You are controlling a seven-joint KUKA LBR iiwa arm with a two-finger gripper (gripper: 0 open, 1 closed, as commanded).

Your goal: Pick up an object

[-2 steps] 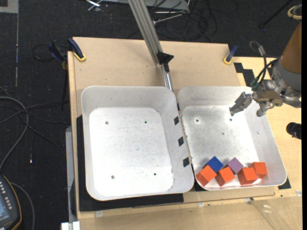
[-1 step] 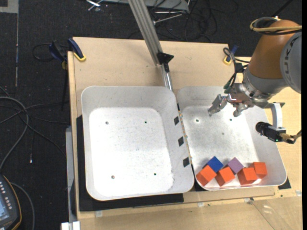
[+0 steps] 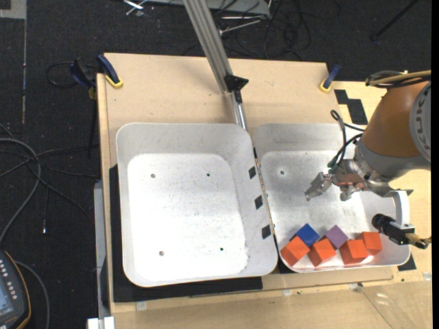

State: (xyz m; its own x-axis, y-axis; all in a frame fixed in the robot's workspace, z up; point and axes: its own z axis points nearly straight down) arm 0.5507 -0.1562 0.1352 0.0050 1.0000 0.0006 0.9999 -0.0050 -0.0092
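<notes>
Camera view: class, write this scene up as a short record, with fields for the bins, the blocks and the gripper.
bins: left bin and right bin, side by side
blocks: four orange blocks, one blue block, one purple block
block location: clustered along the right bin's near edge
gripper: above the right bin, apart from the blocks, holding nothing

We see two bins side by side, the left bin (image 3: pixel 185 204) at nine o'clock of the right bin (image 3: pixel 288 149). In the right bin, a cluster of blocks (image 3: pixel 333 247) sits at six o'clock, and the gripper (image 3: pixel 333 186) hangs above them at twelve o'clock.
</notes>
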